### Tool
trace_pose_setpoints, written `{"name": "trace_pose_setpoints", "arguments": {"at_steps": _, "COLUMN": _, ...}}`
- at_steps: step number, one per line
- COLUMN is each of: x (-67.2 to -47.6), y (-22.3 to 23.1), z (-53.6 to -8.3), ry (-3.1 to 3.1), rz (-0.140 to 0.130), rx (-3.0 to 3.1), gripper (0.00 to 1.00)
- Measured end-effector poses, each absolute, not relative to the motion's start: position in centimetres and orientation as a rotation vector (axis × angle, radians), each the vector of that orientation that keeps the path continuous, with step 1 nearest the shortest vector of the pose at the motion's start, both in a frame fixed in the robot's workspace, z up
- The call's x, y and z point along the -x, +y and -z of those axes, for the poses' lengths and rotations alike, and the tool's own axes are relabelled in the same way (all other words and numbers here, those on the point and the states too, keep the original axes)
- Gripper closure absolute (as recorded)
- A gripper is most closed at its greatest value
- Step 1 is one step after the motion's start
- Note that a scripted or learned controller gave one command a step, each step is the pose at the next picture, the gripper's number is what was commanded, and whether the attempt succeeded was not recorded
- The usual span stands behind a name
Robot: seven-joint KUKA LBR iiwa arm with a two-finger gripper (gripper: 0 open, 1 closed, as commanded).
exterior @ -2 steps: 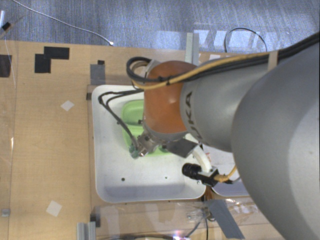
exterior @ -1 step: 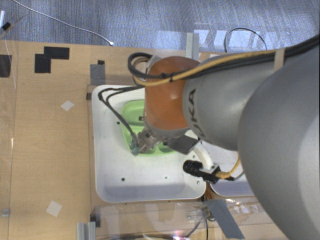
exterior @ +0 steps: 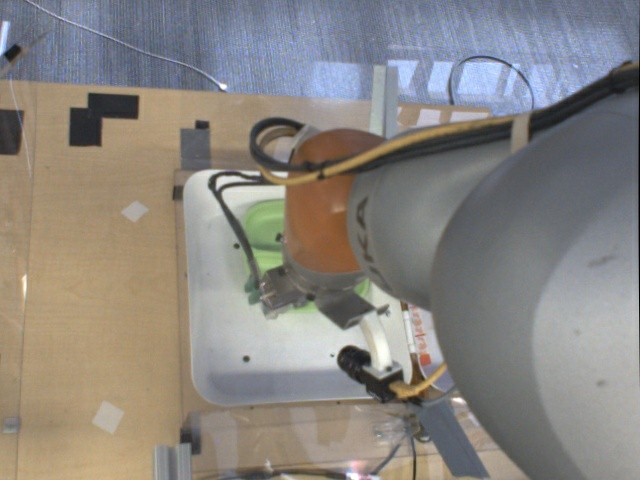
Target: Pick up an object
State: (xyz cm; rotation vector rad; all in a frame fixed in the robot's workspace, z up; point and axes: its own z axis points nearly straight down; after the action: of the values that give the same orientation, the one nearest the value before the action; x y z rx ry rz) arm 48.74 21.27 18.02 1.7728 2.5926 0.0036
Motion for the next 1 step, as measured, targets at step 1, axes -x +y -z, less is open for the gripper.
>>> {"name": "trace_pose_setpoints", "arguments": {"at_steps": 1, "x": -56.19, "y": 22.26, "z": -15.65, "ry": 2.378, "rz": -0.001, "rx": -2.051, "gripper": 1.0}}
